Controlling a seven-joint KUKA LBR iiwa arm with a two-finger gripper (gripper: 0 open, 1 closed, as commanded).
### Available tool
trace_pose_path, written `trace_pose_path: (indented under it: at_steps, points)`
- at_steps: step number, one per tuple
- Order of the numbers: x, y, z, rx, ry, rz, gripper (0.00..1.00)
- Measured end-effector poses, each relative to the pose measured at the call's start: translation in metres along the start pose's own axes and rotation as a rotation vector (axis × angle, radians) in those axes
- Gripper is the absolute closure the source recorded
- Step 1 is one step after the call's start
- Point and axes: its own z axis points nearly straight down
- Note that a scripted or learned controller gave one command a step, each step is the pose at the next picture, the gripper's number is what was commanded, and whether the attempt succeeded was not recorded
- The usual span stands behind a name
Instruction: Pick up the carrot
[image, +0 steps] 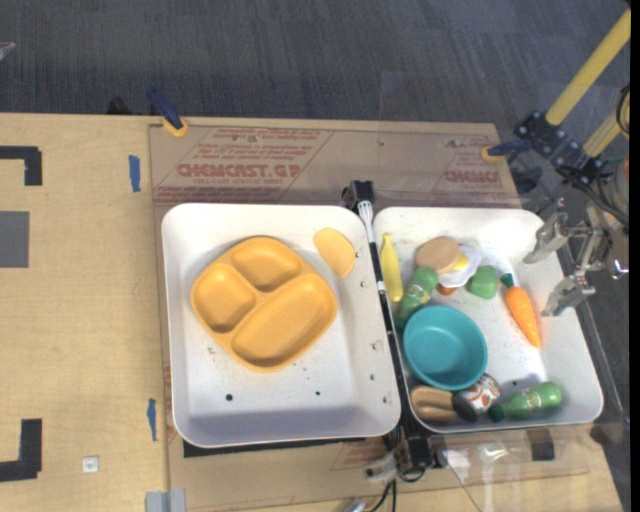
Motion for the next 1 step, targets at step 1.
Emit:
trace_pose_path:
  at_steps: [1]
  points:
    - [-0.0188, -0.0080, 0.1246, 0.006, -0.014, -0.134, 0.00]
